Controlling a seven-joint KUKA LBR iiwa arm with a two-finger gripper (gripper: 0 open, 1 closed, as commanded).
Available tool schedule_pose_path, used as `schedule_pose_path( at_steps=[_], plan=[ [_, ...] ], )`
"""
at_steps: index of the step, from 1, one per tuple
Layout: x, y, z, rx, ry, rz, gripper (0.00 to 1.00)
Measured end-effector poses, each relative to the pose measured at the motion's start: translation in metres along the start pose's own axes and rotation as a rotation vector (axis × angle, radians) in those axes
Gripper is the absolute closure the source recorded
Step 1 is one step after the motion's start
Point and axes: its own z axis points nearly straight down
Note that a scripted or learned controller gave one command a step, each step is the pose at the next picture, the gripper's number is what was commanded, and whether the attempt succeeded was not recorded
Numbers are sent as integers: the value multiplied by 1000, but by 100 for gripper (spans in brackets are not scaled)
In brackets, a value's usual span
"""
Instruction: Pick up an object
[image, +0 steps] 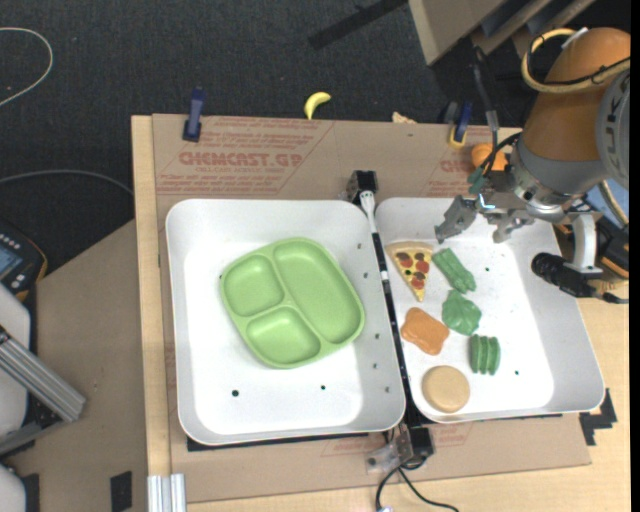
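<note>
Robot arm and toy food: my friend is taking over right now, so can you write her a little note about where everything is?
Gripper: above the back of the right bin, jaws open, holding nothing.
Right bin: pizza slice, three green pieces, orange piece, tan round piece.
Left bin: green divided plate.
Done: nothing picked yet.
Left: lower onto one toy, probably the nearest green piece, close and lift.

At the upper right of the frame, the grey metal arm (560, 150) has a rounded orange band, a yellow cable loop above, and dark grey gripper fingers (452, 219).
</note>
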Motion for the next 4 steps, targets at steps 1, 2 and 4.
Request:
schedule_pose_path(
  at_steps=[1,2,4],
  plan=[
    [3,-57,92,11,2,2,0],
    [41,-118,18,1,2,-2,0],
    [6,-136,122,3,1,1,0]
  ],
)
